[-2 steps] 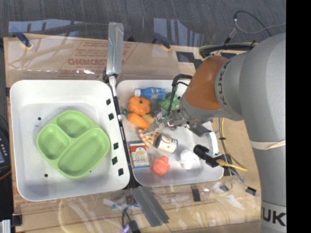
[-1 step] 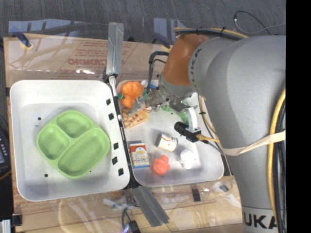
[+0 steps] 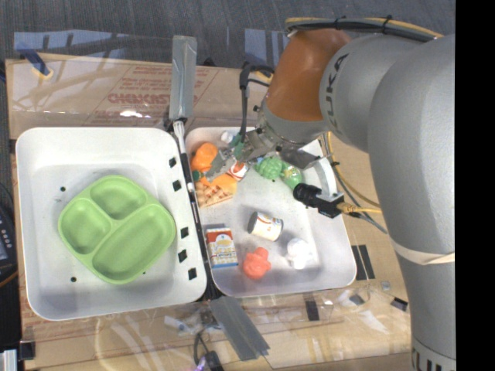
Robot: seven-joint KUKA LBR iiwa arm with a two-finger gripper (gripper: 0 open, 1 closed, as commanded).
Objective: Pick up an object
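Reach step: gripper [image 3: 236,154] low in the right bin [image 3: 340,246], at its far-left corner among the orange ball [image 3: 204,157], waffle [image 3: 216,189] and green toy [image 3: 274,168]. Jaw state: cannot tell. Next, I judge: close on one item, then lift.
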